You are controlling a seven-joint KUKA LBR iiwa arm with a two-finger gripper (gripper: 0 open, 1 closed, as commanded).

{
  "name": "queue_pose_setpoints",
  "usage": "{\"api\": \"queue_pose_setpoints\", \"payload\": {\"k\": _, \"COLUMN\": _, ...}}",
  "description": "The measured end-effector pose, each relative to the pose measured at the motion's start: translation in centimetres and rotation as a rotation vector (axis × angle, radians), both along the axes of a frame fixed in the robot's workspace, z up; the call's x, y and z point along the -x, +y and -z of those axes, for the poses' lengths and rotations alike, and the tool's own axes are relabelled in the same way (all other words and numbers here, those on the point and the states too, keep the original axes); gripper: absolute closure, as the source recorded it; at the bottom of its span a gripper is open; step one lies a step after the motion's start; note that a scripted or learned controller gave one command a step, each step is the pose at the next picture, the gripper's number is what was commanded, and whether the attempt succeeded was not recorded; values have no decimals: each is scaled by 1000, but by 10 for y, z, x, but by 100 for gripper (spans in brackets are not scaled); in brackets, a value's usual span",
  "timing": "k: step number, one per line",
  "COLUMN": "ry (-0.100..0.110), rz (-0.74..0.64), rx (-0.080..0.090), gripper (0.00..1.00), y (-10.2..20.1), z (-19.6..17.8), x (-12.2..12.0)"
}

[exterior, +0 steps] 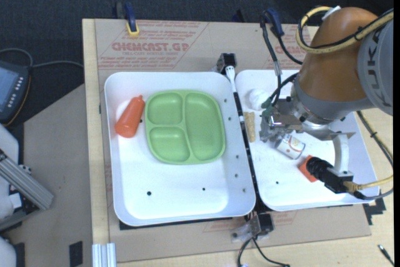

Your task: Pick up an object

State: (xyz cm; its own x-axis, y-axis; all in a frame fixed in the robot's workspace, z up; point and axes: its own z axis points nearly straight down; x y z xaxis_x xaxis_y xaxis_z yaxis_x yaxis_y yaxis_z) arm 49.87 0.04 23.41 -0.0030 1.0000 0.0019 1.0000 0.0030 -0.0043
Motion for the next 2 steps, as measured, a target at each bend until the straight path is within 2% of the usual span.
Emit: {"api": "queue_pose_setpoints", "payload": {"k": 2, "ry": -1, "rz": 3, "rx": 1, "gripper": 100, "y": -1, "z": 3, "x": 8}}
